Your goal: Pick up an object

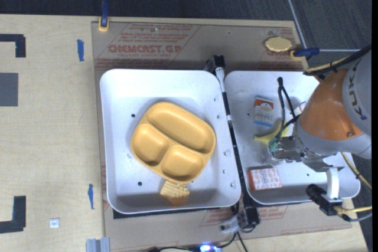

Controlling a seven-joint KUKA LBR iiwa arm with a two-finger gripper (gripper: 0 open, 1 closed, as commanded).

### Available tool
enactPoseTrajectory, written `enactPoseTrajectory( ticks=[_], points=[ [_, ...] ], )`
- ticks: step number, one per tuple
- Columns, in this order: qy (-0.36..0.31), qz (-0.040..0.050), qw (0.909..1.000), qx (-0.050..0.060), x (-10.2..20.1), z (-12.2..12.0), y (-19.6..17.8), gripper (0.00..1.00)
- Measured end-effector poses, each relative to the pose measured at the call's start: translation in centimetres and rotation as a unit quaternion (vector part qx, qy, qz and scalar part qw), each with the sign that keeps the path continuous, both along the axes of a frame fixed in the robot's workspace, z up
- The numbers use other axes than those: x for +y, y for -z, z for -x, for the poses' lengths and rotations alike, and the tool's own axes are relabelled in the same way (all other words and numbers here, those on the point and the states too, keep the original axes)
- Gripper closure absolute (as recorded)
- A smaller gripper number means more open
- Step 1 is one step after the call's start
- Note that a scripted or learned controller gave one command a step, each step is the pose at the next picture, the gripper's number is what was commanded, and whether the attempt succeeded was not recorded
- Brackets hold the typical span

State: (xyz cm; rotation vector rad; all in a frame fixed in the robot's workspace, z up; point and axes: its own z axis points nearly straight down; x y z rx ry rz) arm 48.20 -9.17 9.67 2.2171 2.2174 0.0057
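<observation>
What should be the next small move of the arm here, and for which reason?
Probably a short straight descent in the right bin. The pincer sits right at the yellow object, between the small packet and the red-patterned card, so lowering there seems the likeliest way to get hold of it.

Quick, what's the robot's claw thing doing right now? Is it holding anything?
Gripper: down in the right bin beside the yellow object; whether it is open, closed or holding anything cannot be told, since the arm hides it.
</observation>
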Motion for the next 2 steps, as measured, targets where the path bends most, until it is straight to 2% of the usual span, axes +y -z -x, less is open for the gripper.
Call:
enactPoseTrajectory(
  ticks=[1,2],
  points=[
    [-0.001,-0.0007,1.0,0.003,5.17,-9.79,-8.85,1.0],
    [-0.001,-0.0007,1.0,0.004,5.16,-9.76,-8.83,0.0]
  ],
)
